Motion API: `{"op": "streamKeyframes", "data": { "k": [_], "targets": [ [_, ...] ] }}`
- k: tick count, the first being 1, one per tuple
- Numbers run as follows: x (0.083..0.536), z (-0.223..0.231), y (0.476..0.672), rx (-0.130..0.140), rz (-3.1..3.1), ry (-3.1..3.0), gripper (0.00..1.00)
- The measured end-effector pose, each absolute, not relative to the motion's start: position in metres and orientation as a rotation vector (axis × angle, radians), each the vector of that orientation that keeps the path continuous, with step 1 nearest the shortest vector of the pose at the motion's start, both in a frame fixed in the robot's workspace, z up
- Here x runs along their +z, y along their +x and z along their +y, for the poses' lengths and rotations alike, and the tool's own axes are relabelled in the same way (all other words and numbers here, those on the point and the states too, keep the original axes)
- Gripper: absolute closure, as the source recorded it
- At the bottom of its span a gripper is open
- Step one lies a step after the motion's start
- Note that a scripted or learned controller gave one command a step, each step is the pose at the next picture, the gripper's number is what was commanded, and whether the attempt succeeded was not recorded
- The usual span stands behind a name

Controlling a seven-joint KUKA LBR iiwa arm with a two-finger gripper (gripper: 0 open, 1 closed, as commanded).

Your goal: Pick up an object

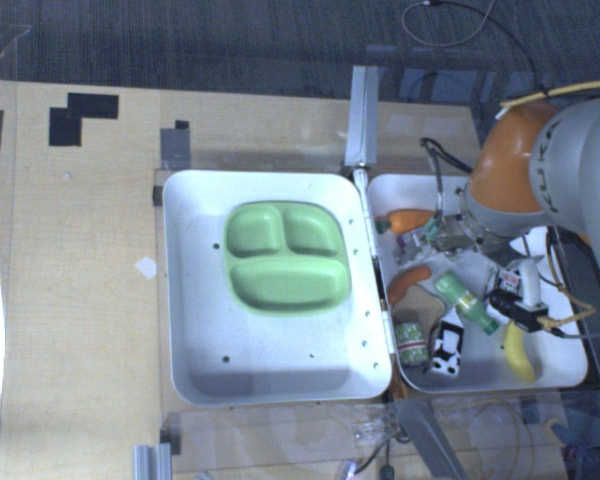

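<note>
The left bin [185,298] holds a green divided tray [285,256], lying upside down or face up one cannot quite tell, near the middle and toward the far side. In the right bin [570,373] several small things crowd together, partly masked by the arm [540,163], whose grey and orange bulk covers the bin's far right corner. A small can with a green label [412,343] stands near the bin's near left corner; its writing is too small to read. Beside it lies a black-and-white cow-patterned object [445,350]. An orange carrot-like piece [410,219] lies at the far side, and a reddish-brown sausage shape [407,281] lies below it. A green bottle [466,303] lies tilted in the middle, and a yellow banana [518,356] lies toward the near right. The gripper [442,236] hangs low over the bin between the carrot piece and the sausage shape, just beside both; its tip is blurred among wires, so whether it is open, closed or clasping anything cannot be told.
</note>
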State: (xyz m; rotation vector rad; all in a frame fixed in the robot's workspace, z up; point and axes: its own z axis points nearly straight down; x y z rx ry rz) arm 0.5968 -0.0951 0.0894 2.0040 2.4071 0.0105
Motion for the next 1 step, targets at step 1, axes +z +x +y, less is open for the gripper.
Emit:
{"op": "streamKeyframes", "data": {
  "k": [1],
  "targets": [
    [0.0894,-0.0951,0.5968,0.010,2.407,2.004,0.00]
  ]
}}
